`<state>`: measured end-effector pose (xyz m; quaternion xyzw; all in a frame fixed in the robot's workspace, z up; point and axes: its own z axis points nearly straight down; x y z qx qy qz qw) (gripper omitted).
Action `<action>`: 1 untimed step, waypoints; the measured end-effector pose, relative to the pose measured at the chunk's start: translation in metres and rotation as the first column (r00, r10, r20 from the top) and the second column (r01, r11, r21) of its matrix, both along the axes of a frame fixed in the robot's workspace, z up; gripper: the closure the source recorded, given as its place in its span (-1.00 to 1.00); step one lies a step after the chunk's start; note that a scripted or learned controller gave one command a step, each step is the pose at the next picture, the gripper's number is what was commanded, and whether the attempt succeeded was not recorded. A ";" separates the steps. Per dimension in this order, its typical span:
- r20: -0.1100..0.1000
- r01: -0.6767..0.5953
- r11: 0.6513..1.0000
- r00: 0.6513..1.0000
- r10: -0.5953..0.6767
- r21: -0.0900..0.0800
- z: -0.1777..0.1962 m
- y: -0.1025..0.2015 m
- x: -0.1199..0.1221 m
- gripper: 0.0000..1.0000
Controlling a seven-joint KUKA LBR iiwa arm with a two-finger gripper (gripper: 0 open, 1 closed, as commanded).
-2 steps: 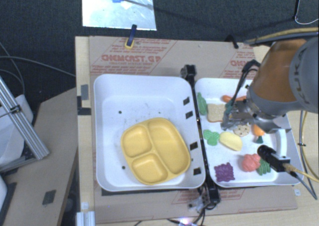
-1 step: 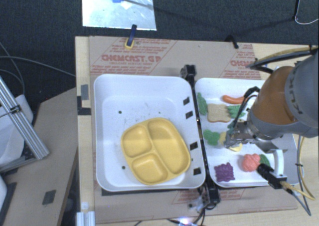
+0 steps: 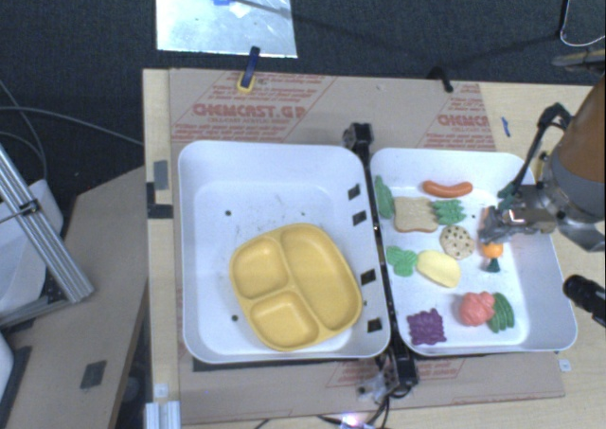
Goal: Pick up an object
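Now we see the gripper low in the right bin just above a small orange toy near the cookie, its state unclear.

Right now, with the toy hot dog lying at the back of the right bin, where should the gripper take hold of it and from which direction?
Probably at the middle of the hot dog, coming straight down from above. It lies flat, long and narrow, running left to right, so fingers would close across its short width. The bread slice sits close in front, so keep the fingers clear of it.
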<state>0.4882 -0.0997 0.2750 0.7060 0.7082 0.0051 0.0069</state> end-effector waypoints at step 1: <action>-0.022 0.008 1.000 1.000 -0.008 0.001 -0.109 -0.069 0.011 1.00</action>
